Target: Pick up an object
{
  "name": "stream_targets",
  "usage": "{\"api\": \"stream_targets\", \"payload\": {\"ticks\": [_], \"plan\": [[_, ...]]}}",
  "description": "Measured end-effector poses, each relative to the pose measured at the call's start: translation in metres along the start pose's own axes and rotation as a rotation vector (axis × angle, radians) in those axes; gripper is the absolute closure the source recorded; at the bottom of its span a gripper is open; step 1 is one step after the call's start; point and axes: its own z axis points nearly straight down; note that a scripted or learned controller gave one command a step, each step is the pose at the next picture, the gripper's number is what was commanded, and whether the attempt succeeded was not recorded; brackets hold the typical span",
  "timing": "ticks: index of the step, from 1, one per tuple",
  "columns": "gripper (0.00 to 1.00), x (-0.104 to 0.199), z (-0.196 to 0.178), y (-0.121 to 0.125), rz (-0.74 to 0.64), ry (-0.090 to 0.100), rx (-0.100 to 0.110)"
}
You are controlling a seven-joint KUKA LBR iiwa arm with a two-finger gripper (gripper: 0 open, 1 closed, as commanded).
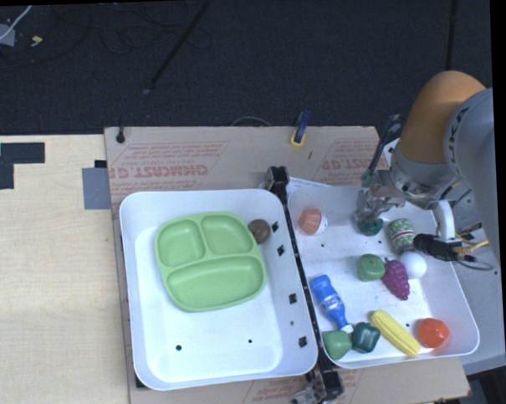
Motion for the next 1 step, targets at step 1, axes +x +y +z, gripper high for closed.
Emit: {"api": "stream_targets", "payload": {"ticks": [1], "plan": [[1.00, -0.0057, -0.0633, 0.0035, 0.000, 0.007, 0.006]]}}
